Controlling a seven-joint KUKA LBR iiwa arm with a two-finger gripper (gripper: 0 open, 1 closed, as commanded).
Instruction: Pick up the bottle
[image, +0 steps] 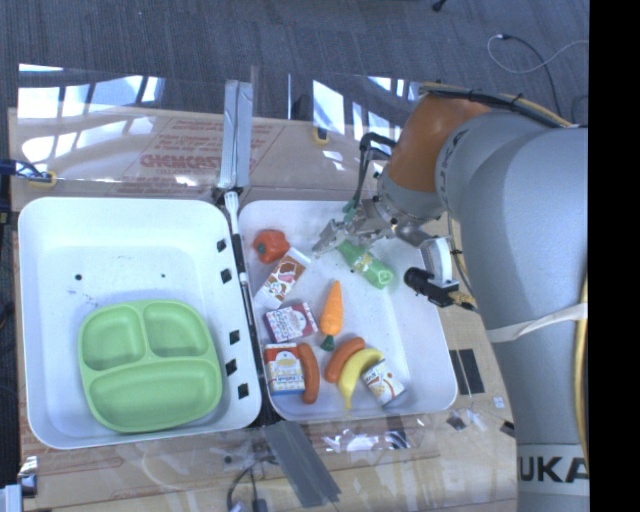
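Green plastic bottle (367, 266) is seen lying tilted in right white bin (425, 350), just beside metal pincer (338, 238). Pincer opening can't be told; grasp not confirmed.

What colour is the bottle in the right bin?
Green bottle, seen in the camera view, beside the claw.

Single fixed camera above bench, looking down aslant on both bins (40, 300).
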